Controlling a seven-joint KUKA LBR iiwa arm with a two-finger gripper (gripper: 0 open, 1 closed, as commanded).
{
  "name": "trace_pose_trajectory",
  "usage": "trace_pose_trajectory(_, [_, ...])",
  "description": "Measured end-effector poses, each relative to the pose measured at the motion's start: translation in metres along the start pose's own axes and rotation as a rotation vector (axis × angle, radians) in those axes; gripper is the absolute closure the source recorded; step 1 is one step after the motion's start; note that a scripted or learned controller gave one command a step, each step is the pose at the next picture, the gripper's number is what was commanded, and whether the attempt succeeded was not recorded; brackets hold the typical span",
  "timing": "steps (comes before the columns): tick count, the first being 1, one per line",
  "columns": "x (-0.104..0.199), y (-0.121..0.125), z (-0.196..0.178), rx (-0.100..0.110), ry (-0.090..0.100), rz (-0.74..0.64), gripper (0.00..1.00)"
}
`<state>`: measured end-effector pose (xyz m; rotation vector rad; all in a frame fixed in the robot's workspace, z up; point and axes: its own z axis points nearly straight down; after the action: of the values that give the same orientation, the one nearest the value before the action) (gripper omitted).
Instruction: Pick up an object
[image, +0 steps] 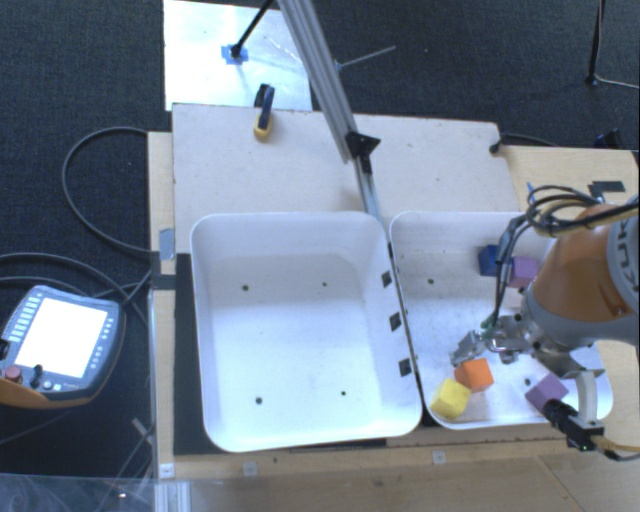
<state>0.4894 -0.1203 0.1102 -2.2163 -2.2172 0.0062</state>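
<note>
The right bin (430, 250) holds several small blocks. An orange block (475, 375) lies near its front edge, with a yellow block (451, 399) touching it at the front left. A purple block (547, 392) sits at the front right. A blue block (487, 260) and a lilac block (523, 270) rest by the far right side, partly behind the arm's cables. My gripper (482, 348) hangs low in the right bin, just above and behind the orange block. The arm's orange band (580, 275) covers the bin's right side.
The left bin (290, 320) stands beside the right one, and black tabs mark the shared wall. A slanted metal pole (330, 90) crosses the back of the bench. A teach pendant (55, 345) lies on the floor at the left.
</note>
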Motion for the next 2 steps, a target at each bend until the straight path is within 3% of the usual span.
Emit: trace_pose_trajectory(2, [0.0001, 0.003, -0.0036, -0.01, -0.002, -0.002, 0.0])
